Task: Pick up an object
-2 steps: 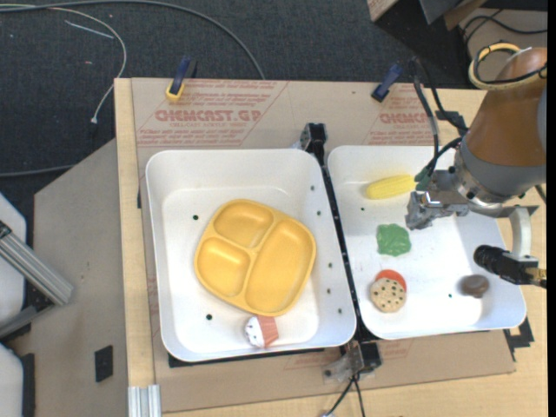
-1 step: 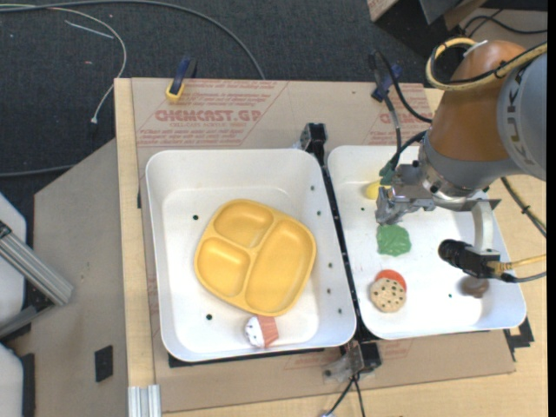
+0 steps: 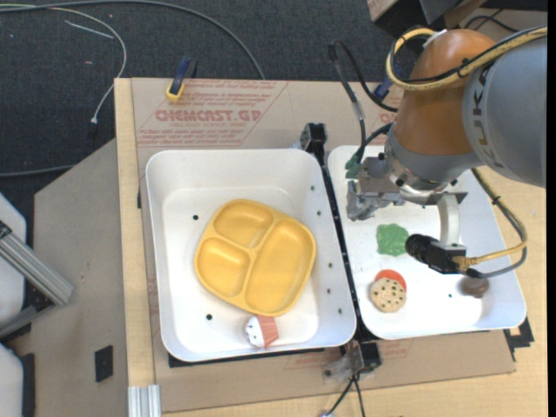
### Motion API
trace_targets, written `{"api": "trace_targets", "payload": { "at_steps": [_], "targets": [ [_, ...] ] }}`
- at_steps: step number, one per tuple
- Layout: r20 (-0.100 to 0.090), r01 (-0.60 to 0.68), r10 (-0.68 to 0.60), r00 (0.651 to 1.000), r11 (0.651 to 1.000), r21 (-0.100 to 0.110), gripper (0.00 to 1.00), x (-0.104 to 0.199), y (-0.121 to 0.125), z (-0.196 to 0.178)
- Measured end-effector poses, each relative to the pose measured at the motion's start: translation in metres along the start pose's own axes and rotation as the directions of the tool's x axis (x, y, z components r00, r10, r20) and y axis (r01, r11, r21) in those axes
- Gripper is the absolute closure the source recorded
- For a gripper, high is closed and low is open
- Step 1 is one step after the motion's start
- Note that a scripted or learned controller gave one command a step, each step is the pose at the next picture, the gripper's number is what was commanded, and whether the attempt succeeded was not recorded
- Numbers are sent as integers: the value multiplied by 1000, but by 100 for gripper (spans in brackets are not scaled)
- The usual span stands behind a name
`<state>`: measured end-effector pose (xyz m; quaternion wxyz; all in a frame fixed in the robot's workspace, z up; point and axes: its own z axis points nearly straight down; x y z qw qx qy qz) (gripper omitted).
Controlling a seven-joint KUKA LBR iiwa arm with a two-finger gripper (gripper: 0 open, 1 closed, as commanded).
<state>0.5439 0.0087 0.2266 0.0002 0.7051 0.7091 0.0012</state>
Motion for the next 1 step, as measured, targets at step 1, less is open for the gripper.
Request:
{"api": "trace_targets", "payload": {
  "at_steps": [1],
  "targets": [
    [-1,2,-2,1000,1000,0,100,61,10,-5]
  ]
}}
